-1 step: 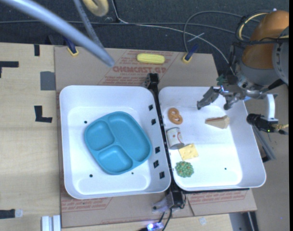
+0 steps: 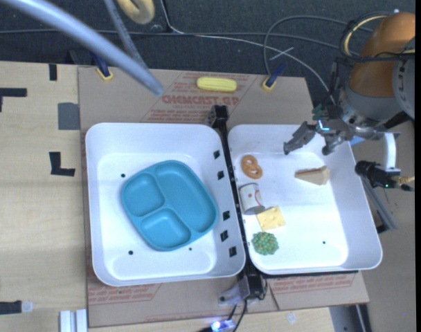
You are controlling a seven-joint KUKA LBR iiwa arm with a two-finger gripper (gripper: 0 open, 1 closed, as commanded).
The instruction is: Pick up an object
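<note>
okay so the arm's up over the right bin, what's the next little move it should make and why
Probably lower the hand toward the pale bread wedge. The hand hangs above the right bin near its far edge with nothing between its fingers, and the wedge lies just in front of it, apart from the pretzel and the other pieces along the divider, so it looks like the easiest pick.

Red print runs across the cardboard sheet (image 2: 190, 102) beyond the far edge of the left bin (image 2: 100, 185), but its letters are too blurred to make out. Nothing else bears readable writing.
</note>
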